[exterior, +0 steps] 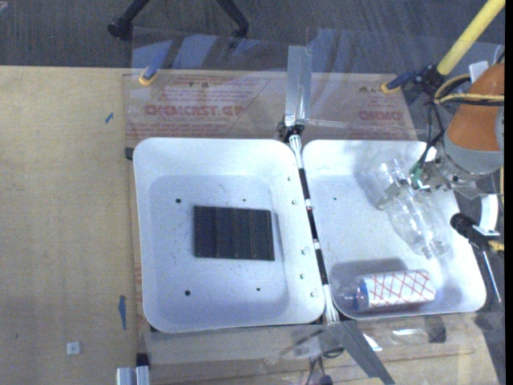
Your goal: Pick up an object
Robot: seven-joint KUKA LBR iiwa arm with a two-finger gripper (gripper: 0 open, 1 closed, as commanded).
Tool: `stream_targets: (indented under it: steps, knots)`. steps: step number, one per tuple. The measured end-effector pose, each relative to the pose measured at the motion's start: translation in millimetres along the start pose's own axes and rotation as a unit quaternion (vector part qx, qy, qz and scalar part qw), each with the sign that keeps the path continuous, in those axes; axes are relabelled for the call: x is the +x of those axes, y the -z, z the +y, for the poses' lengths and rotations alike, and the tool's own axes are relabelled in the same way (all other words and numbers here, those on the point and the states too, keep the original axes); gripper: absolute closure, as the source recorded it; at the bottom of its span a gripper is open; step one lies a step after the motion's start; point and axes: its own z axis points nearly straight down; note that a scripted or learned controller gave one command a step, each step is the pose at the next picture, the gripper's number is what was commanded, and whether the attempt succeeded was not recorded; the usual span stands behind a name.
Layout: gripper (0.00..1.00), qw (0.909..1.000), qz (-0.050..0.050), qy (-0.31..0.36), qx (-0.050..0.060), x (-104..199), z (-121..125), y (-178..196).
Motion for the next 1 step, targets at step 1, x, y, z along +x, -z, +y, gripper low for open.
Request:
stream_targets:
  steps: [1]
  knots:
    - [0.0,0.9977,-0.007,0.068,-0.003,5.5,-73.6,20.8]
